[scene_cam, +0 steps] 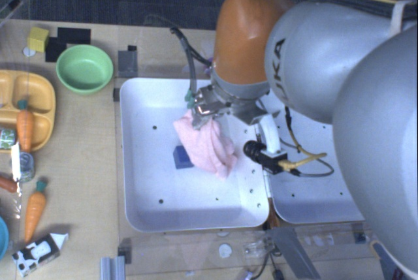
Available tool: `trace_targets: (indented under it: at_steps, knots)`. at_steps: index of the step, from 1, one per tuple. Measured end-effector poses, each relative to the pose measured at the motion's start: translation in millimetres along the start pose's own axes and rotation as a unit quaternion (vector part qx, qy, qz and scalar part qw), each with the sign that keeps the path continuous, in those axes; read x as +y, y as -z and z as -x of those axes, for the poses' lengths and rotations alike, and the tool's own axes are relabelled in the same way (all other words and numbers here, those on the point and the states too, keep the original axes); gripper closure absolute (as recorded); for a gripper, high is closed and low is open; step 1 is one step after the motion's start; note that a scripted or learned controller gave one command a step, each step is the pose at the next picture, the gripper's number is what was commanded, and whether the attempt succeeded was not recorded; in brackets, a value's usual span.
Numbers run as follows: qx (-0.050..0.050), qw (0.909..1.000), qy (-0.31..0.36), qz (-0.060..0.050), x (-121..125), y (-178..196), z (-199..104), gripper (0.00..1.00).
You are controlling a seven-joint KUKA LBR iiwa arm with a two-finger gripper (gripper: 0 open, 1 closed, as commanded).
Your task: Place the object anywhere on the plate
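Your gripper [204,110] over left bin [140,207], fingers pinching top of pink cloth [208,145]; cloth drapes just below it; blue block [182,157] beside cloth; plate [40,91] far left; green bowl [84,68] beyond

I see even, bright overhead light, soft glare on the glossy grey arm casing [339,76], faint shadows in the shallow white left bin [150,168], and slight overall softness.
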State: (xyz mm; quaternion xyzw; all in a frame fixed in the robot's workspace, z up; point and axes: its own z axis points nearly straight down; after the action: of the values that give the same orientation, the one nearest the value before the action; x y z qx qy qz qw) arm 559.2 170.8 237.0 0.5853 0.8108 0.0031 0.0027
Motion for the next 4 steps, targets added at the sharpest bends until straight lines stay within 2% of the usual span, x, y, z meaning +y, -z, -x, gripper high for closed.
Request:
trace_targets:
  at_steps: [1,2,3,4]
  knots:
    - [0.001,0.9952,0.098,-0.003,18,-77,-48,1.00]
    - [0.000,0.9893,0.146,0.000,-12,-20,33,1.00]
    - [0.001,0.9840,0.178,-0.002,4,-53,-6,1.00]
    - [-0.001,0.9781,0.208,0.001,-97,32,71,1.00]
